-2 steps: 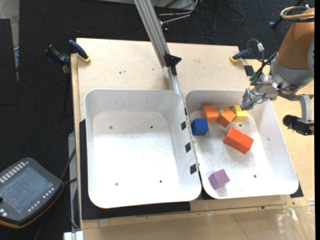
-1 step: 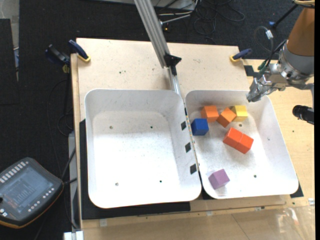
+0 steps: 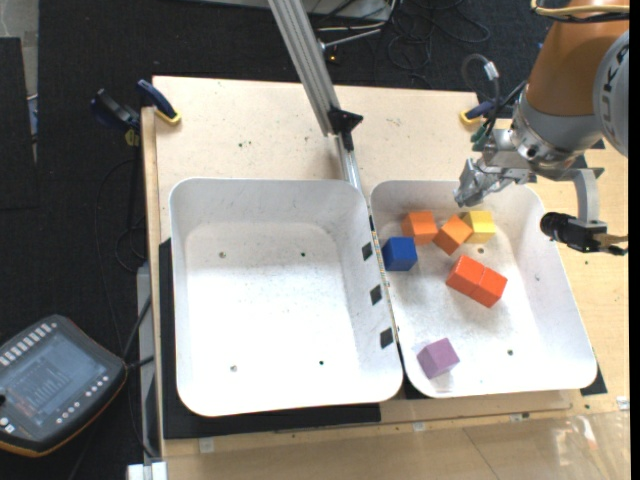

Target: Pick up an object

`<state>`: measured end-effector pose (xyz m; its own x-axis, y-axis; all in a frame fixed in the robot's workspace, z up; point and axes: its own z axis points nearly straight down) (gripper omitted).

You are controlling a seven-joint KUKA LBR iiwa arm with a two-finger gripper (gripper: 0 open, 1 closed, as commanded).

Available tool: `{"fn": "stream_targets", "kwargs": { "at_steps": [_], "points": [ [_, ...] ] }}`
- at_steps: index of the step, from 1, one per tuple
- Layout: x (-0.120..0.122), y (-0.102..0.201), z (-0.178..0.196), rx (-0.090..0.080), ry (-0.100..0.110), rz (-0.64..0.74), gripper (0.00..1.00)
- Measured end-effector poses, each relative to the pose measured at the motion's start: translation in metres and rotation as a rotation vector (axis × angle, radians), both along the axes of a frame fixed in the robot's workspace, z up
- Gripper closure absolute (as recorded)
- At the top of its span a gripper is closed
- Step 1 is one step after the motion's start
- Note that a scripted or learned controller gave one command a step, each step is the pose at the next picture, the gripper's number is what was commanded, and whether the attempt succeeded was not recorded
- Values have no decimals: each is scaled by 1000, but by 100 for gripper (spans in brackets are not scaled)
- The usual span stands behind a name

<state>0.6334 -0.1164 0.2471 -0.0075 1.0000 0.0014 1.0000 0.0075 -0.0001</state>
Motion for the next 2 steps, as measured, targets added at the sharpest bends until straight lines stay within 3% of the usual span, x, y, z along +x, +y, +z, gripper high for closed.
{"fn": "stream_targets", "kwargs": {
  "at_steps": [2],
  "points": [
    [5, 100, 3, 0, 0, 0, 100]
  ]
}}
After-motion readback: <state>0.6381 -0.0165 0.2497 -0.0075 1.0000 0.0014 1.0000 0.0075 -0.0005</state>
